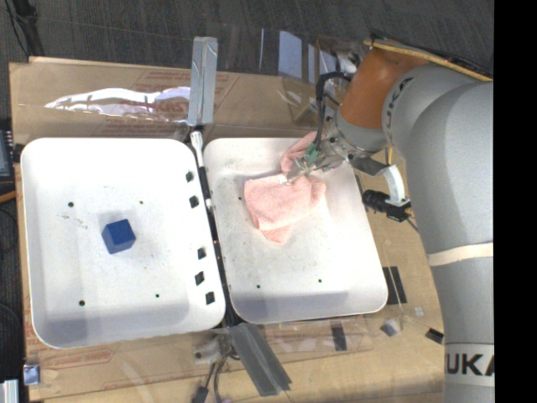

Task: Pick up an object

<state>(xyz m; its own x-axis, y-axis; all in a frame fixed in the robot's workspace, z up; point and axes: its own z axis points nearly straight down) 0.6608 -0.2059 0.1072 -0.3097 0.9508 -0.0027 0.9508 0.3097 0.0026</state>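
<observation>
The pink cloth (283, 204) lay crumpled in the right bin (352, 296), long axis approx. upper-right to lower-left. The gripper (304, 163) was set at its upper edge; grip state couldn't be told.

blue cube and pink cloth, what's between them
In the camera view, the blue cube and pink cloth sit in separate bins; between them lie bare white floor and the bins' adjoining walls.
</observation>
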